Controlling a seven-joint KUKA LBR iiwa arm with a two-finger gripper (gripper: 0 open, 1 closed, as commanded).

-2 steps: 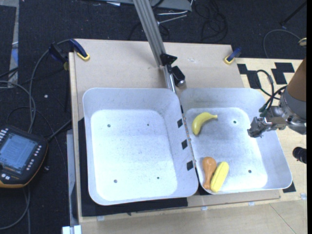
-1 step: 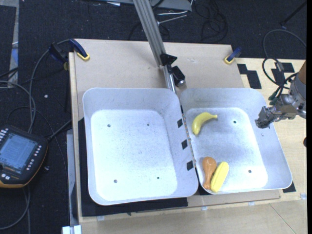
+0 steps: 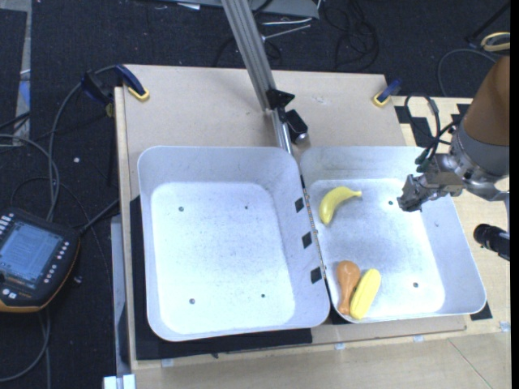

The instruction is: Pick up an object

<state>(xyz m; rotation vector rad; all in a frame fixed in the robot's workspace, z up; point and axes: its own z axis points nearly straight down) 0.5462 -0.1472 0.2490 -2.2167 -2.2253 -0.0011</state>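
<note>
I see gripper (image 3: 408,200) hanging over right bin (image 3: 454,254), near its upper right part, nothing visible between fingers; too dark and small, I cannot tell if open or clenched. Banana (image 3: 337,202) lies in right bin's upper left area, apart from gripper, to its left. 2 more items at bin's lower left: orange drumstick-shaped toy (image 3: 347,280) touching yellow corn-like piece (image 3: 365,292). Left bin (image 3: 219,241) sits beside it. Pendant (image 3: 28,258) rests on floor, far left.

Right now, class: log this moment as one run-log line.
gripper: over right bin, holding nothing | banana, orange piece, yellow piece: in bin
</note>
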